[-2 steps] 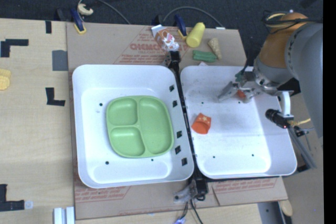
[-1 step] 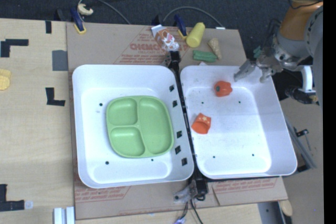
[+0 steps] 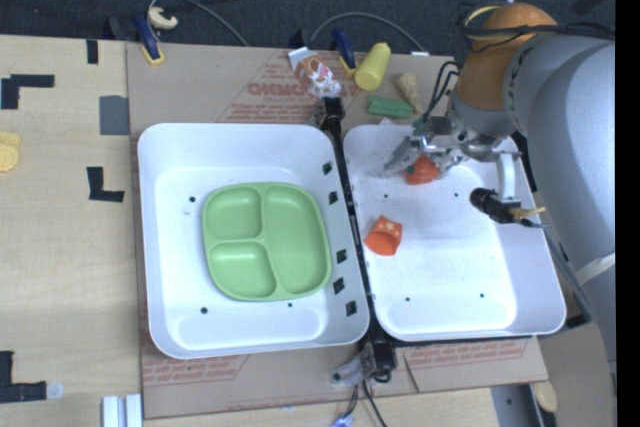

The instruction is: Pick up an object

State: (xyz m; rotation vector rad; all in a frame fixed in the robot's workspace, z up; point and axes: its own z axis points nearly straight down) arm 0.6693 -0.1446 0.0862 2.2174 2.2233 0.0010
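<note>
Fingers down over red object, far in right bin; closure impossible to tell. Best to seat low before lifting.

The arm is a thick, smooth grey cylinder with a rounded orange band at its one-o'clock end (a thin dark cable loops beside it). The gripper is dull metal-grey with narrow fingers.
</note>
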